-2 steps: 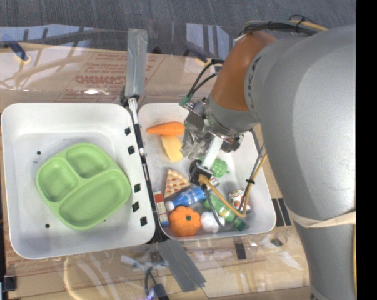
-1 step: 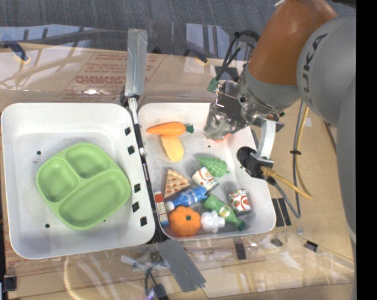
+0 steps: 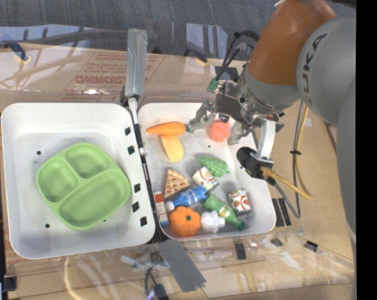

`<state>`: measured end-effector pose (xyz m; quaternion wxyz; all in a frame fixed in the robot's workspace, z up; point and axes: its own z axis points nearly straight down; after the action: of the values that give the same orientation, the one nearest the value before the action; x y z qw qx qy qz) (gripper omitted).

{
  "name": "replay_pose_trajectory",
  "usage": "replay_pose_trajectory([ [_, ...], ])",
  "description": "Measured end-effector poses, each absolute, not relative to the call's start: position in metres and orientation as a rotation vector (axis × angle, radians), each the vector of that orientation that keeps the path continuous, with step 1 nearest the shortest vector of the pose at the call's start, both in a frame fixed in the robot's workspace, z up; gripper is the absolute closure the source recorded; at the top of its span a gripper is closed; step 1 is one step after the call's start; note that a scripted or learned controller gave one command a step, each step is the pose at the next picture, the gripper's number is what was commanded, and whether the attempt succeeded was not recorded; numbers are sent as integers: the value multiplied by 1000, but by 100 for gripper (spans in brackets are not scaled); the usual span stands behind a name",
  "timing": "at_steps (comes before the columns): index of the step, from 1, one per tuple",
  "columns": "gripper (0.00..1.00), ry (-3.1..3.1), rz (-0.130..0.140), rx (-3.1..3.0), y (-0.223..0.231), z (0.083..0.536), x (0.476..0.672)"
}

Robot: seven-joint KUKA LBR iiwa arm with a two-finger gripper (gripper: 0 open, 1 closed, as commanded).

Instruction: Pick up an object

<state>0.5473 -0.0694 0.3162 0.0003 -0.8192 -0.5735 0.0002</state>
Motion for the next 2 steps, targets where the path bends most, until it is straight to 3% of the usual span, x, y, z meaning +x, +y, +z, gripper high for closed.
replay_pose_trajectory([
  [1, 0, -1905, 10, -2492, -25, 249, 583],
  [2, 0, -1906, 8, -2493, -25, 250, 583],
])
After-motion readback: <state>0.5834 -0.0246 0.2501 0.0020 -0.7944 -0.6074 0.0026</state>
